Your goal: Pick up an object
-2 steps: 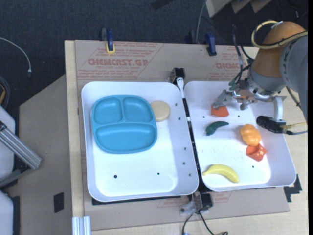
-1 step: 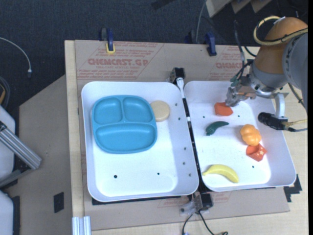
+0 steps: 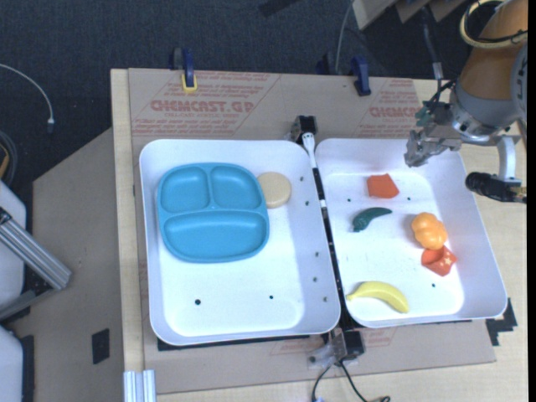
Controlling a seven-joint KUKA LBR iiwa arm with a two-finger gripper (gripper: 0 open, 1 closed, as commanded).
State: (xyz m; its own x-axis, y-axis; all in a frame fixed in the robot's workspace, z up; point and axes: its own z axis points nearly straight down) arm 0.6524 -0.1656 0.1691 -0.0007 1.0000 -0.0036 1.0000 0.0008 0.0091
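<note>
The right bin [image 3: 477, 249] holds an orange-red block [image 3: 383, 186], a dark green pepper-like piece [image 3: 369, 217], an orange fruit [image 3: 429, 229], a red piece [image 3: 440, 260] just below it, and a yellow banana [image 3: 378, 296] near the front. My gripper [image 3: 418, 157] hangs over the bin's far right corner, above and to the right of the orange-red block. Nothing shows between its fingers.
The left bin [image 3: 226, 308] carries a blue divided plate [image 3: 213, 211] and a cream round disc [image 3: 274, 188] beside it. Blue clamps [image 3: 188, 68] hold the cardboard at the back edge. A black fitting [image 3: 494, 186] sticks out by the right bin's rim.
</note>
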